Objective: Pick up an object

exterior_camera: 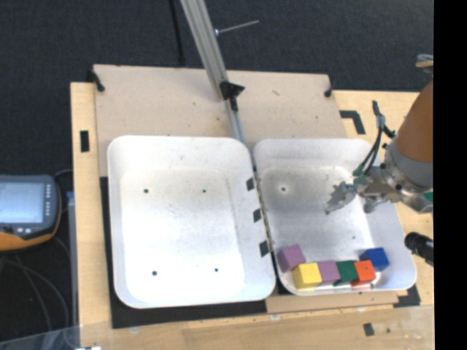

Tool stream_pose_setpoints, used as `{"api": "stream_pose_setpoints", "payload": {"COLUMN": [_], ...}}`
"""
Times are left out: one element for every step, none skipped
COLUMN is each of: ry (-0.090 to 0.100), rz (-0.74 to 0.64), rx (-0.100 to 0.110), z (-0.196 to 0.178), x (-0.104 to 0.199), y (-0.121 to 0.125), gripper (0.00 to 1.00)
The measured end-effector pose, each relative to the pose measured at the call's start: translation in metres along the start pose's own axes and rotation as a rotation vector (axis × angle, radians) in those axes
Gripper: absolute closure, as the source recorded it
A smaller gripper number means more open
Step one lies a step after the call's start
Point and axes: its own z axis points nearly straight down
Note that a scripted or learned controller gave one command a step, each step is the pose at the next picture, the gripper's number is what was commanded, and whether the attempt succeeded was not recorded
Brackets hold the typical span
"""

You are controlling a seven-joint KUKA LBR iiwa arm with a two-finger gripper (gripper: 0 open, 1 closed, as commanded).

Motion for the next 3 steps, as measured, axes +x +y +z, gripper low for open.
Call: {"api": "stream_pose_setpoints", "payload": {"ry": [-0.002, 0.002, -0.001], "rz": [-0.014, -0.021, -0.02], "rx": [-0.008, -0.003, -0.003], "z": [-0.201, -0.247, -0.257], "x": [0.014, 0.143, 0.137], "y": [-0.003, 0.001, 0.001], "gripper": [0.0, 0.0, 1.0]}}
